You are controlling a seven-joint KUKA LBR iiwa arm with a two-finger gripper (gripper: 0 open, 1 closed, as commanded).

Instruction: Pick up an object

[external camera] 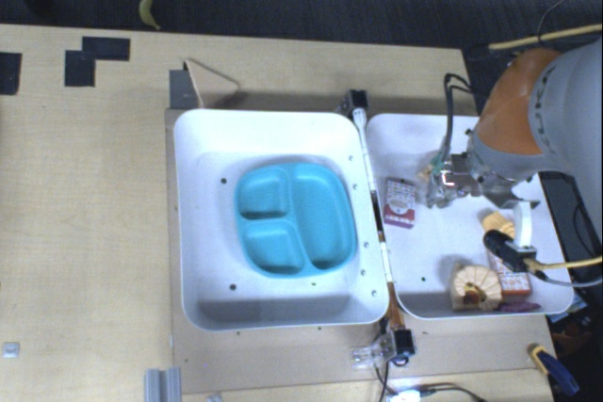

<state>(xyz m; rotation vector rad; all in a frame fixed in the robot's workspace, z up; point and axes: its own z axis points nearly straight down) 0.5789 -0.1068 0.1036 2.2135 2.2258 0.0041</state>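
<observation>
— Well, where is our gripper (438, 185) now?

— We see it low in the white bin (415, 132) on the arm's side. It hangs over the bare floor of that bin.

— Is it spread or pressed together?

— We cannot tell. It is small and shiny from up here. We see nothing pinched in it.

— So which thing do we go for?

— We think the red and white packet (399, 202). It lies flat just beside the gripper, on the side toward the blue tray (294, 217). It looks apart from the gripper, but the gap is small.

— What else is around?

— A yellow lump (497, 223) lies near the gripper, on the far side from the packet. A round brown thing (474, 285) and a small red box (514, 285) sit side by side, well apart from the gripper, by the wall of the bin. The blue tray rests in the other bin (203, 202), past the packet.

— Which step are we on?

— We guess we are on the reach. Nothing is picked up yet.

— What does the next move need?

— We need to slide over until the gripper is right above the packet, then go down and squeeze. The packet is flat and thin, so we must go right down to the floor, or we may squeeze air. It also lies close to the bin wall, so we must not bump that.
</observation>
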